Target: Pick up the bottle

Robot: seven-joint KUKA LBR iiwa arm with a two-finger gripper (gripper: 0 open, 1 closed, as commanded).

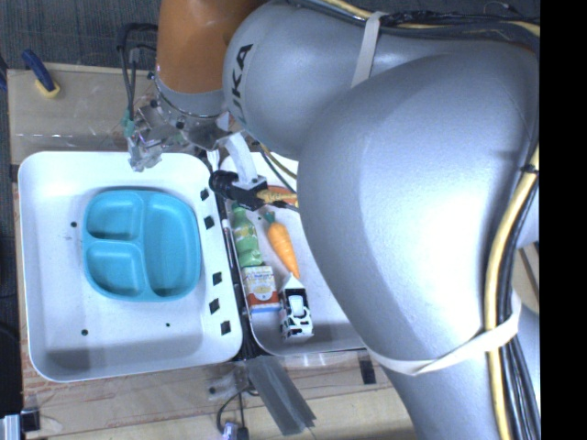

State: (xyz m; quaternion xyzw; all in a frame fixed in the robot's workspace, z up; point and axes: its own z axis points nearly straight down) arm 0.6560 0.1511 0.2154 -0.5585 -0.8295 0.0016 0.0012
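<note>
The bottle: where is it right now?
The bottle lies in the right bin, along its left wall, beside the carrot.

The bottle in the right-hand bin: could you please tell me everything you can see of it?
The bottle lies on its side along the left wall of the right bin, lengthwise up and down the view. It looks like clear plastic, greenish in its upper half, with a white and red label lower down. A carrot lies just beside it on the right. The arm hides much of the bin; the gripper sits apart, over the left bin's top edge.
</note>
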